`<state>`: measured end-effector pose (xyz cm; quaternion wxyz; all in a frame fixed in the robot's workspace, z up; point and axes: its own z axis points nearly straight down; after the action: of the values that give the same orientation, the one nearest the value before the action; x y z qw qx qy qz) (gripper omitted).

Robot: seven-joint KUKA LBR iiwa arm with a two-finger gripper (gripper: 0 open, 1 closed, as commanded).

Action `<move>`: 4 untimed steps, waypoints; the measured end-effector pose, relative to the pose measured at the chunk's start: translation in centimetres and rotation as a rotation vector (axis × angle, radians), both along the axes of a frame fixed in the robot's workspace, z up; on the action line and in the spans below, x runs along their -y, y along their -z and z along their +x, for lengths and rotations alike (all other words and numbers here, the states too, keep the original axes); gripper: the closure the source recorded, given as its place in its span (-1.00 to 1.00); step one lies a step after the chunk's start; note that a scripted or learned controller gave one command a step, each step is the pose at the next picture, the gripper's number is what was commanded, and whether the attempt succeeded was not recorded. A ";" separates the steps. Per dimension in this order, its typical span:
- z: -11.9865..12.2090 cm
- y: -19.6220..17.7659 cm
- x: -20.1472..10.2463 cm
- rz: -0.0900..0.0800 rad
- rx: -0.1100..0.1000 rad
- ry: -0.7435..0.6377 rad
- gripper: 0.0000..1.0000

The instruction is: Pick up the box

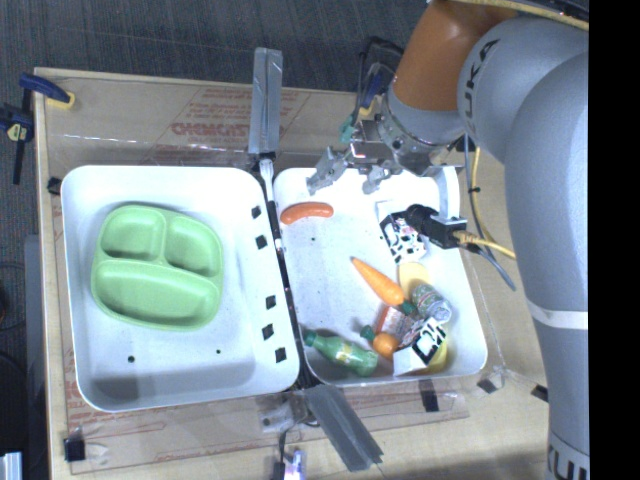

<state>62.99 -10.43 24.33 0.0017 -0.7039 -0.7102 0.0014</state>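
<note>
The box [403,235], white with black patches, lies near the right wall of the right bin [330,268], probably dropped loose like the carrot [378,281], sausage [306,212] and green bottle [342,349] around it. The gripper [349,174] hangs over the bin's far edge, jaws spread with nothing between them; the box sits near, to their right and toward the camera. A green tray [158,265] occupies the left bin [80,368].

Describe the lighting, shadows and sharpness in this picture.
Camera view: even, soft light on both white bins; faint shadow pooled in the left bin's lower corner; the arm darkens the right bin's upper right. The green tray reads crisp; the claw looks slightly soft; the cluttered items around the box are small and hard to resolve.
</note>
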 end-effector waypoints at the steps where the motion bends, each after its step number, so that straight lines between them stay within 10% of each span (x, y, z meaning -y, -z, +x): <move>1: 1.4 13.5 2.4 0.000 -0.002 -0.022 -1.00; 2: 2.5 15.1 8.5 0.000 0.003 0.000 -1.00; 3: 2.6 14.0 8.4 0.000 0.003 -0.004 1.00; 4: 2.8 11.2 8.9 -0.001 0.005 -0.054 1.00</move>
<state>65.77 -19.38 13.11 -0.0004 -0.6844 -0.7291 0.0003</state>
